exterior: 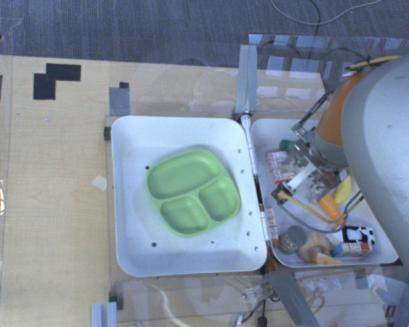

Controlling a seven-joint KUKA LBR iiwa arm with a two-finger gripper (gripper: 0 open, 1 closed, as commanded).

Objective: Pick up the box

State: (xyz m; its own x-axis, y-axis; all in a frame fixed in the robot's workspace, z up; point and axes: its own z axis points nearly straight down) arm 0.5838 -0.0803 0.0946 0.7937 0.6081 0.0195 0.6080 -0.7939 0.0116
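A grey robot arm with an orange band reaches from the right into the right shallow white bin point(390, 256) on the wooden counter point(48, 203). Its gripper point(312, 172) hangs low among clutter; its grip cannot be made out. A small red-and-white printed box point(278, 165) lies flat just left of it. The left white bin point(126, 251) holds a green divided plastic plate point(193, 191).

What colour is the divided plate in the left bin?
The divided plate is light green, seen plainly in the camera view.
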